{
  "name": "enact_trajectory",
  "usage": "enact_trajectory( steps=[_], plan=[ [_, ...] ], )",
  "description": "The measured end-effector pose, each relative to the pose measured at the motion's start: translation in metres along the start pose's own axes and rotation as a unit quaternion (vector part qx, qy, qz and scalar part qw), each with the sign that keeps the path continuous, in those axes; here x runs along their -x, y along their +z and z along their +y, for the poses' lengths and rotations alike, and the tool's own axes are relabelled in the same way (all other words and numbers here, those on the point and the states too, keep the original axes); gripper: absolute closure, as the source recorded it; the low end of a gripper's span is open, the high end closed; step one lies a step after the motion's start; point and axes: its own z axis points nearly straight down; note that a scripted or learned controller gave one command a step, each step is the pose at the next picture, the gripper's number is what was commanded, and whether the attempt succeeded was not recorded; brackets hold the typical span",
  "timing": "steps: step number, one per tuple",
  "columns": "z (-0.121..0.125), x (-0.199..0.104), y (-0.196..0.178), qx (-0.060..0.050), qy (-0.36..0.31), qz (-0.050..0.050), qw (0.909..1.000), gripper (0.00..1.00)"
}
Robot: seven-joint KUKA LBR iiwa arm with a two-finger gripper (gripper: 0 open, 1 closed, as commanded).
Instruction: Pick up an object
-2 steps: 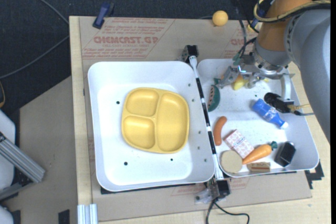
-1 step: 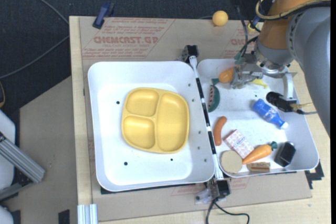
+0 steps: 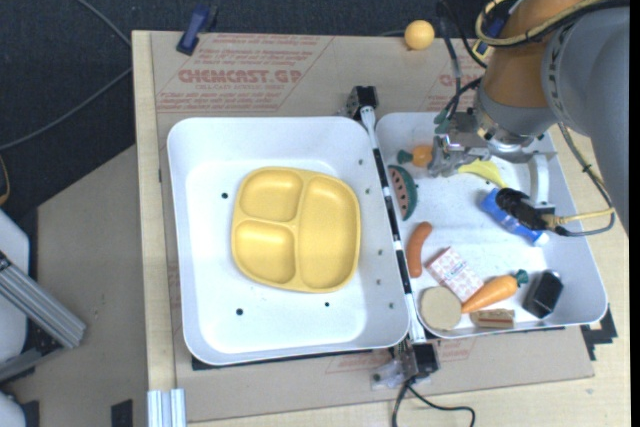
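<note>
Robot gripper (image 3: 452, 151) hangs low over the right bin (image 3: 590, 260); I cannot tell its grip. A banana (image 3: 483, 172) lies just beside it, a carrot (image 3: 494, 292) nearer the front.

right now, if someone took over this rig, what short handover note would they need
End effector: low over the back of the right bin; whether it is open or shut cannot be read, and nothing shows between its fingers.
Things: the right bin holds a banana beside the end effector, a blue item, a sausage, a carrot, a black block and a watermelon slice. The left bin holds a yellow divided plate.
Done: no pick visible.
Left: grasp and lift one object.
</note>
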Motion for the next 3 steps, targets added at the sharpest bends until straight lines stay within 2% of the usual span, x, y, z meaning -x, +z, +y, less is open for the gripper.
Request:
enact_trajectory(
  steps=[1,2,3],
  plan=[
    [0.0,0.0,0.0,0.0,0.0,0.0,1.0,0.0],
    [0.039,0.002,0.021,0.008,-0.001,-0.001,1.0,0.0],
    [0.038,0.002,0.011,0.004,0.0,0.0,1.0,1.0]
  ],
)
